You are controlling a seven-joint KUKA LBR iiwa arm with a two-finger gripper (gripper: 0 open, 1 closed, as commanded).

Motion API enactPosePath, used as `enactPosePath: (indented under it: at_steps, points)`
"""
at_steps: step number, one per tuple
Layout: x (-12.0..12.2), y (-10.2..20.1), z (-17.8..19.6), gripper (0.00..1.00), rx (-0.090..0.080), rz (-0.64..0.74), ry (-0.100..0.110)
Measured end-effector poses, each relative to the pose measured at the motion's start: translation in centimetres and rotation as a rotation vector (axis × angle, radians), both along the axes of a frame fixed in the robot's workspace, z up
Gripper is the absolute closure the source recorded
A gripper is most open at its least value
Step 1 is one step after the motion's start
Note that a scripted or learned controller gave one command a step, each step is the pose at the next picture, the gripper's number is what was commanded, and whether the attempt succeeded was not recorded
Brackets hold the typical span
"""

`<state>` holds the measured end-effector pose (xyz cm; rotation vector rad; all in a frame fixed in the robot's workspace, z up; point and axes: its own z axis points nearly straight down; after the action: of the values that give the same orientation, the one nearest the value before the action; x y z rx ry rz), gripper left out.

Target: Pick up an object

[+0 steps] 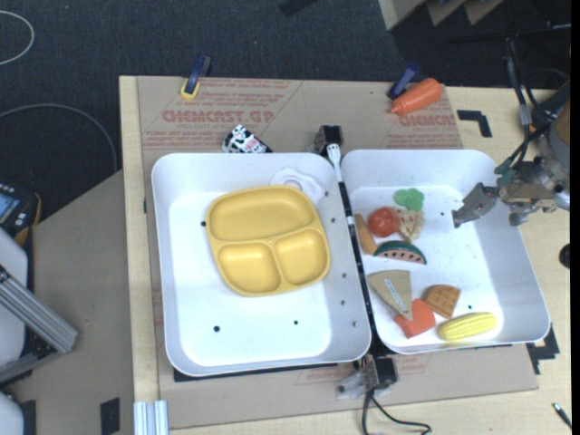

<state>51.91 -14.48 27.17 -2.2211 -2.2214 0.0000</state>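
The right bin (507, 270) holds several toy foods: a green piece (410, 198), a red tomato (384, 220), a tan hot dog (365, 235), a watermelon slice (401, 253), a sandwich wedge (391, 290), a brown waffle (441, 298), an orange-red piece (419, 319) and a yellow corn cob (467, 326). My gripper (468, 212) hangs over the right bin's upper right part, to the right of the green piece and apart from all the food. I see nothing in it.
The left bin (181, 288) carries a yellow divided plate (269, 240) and a small white item (294, 182) at its far rim. On the bench behind the bins lie an orange carrot (417, 96), a black-and-white toy (245, 140) and a blue-yellow clip (193, 78).
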Motion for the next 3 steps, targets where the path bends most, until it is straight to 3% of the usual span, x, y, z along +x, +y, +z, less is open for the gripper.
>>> enactPosePath:
  at_steps: [1,3]
  points:
    - [-0.1,0.8,-6.1,0.00,0.003,0.000,0.008]
    - [-0.7,-0.6,-17.0,0.00,0.002,-0.001,0.006]
